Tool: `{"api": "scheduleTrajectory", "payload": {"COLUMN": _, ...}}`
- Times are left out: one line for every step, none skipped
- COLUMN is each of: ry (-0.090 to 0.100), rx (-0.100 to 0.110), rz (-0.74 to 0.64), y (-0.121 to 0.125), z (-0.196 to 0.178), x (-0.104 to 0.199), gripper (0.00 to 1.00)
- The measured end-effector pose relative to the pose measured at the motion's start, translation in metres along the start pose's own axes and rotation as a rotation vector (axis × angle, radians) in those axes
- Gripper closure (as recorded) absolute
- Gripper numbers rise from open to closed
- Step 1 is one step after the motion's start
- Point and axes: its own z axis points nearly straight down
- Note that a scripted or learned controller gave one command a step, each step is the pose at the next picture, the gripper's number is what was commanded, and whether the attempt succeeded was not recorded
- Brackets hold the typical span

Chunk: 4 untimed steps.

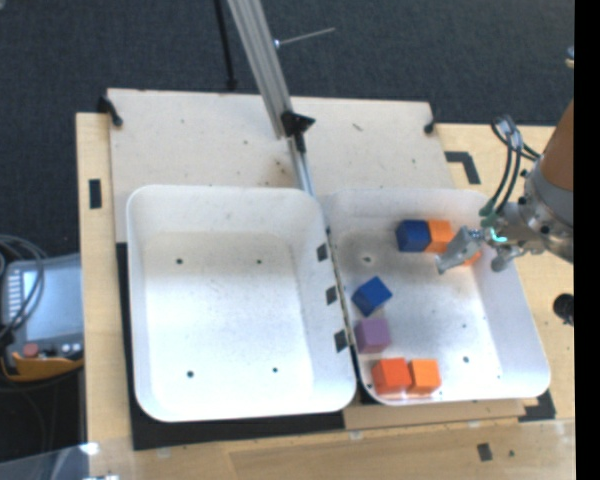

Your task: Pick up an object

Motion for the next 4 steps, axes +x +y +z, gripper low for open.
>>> {"api": "scheduleTrajectory", "payload": {"ry": -0.001, "rx": -0.003, "rz": 0.001, "y": 0.001, "z": -0.001, "x": 0.000, "gripper": 0.00}}
{"api": "scheduleTrajectory", "payload": {"ry": -0.003, "rx": 0.000, "rz": 0.006, "y": 0.009, "z": 0.045, "x": -0.002, "gripper": 0.00}}
{"api": "scheduleTrajectory", "payload": {"ry": -0.002, "rx": 0.002, "rz": 0.005, "y": 0.006, "z": 0.106, "x": -0.004, "gripper": 0.00}}
{"api": "scheduleTrajectory", "payload": {"ry": -0.002, "rx": 0.003, "rz": 0.009, "y": 0.011, "z": 0.165, "x": 0.001, "gripper": 0.00}}
